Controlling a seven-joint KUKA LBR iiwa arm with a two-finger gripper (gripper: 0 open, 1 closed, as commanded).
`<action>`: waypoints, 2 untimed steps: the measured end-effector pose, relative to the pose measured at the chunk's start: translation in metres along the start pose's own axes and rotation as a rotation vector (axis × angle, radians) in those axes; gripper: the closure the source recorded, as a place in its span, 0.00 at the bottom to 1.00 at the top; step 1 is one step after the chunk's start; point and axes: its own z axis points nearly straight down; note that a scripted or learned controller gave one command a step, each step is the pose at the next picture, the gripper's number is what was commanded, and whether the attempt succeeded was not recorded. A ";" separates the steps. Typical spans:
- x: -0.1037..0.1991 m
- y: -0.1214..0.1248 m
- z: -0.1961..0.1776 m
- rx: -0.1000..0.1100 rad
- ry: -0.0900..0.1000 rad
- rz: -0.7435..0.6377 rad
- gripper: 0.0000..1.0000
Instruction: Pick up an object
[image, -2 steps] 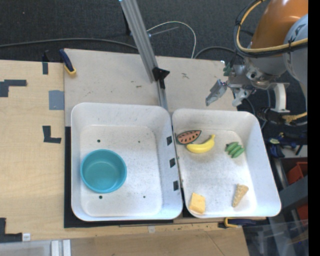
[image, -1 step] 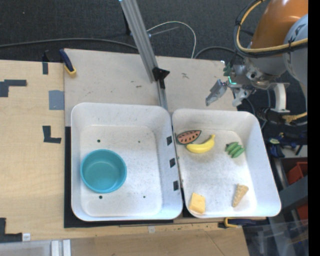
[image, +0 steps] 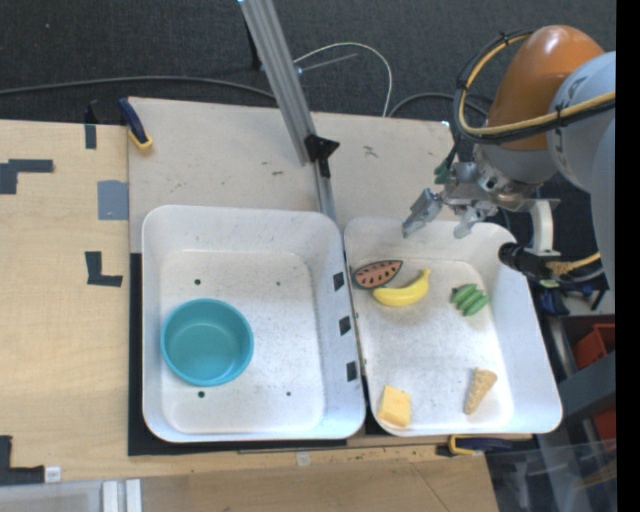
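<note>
My gripper (image: 440, 222) hangs open over the far edge of the right bin (image: 520, 400), with nothing between its fingers. In that bin, a yellow banana (image: 403, 291) lies near the far left, touching a watermelon slice (image: 377, 272). A green pepper-like piece (image: 469, 298) sits to the banana's right, below and right of the gripper. At the near side rest a yellow cheese wedge (image: 396, 407) and an ice cream cone (image: 479, 389).
The left bin (image: 240, 225) holds a teal bowl (image: 207, 342) at its near left. A slanted metal pole (image: 291, 85) runs down to the divide between the bins. Cables loop behind the bins and around the arm.
</note>
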 end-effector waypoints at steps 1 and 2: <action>0.006 0.004 0.047 -0.001 0.000 -0.001 0.00; 0.006 0.008 0.111 0.001 0.000 -0.001 0.00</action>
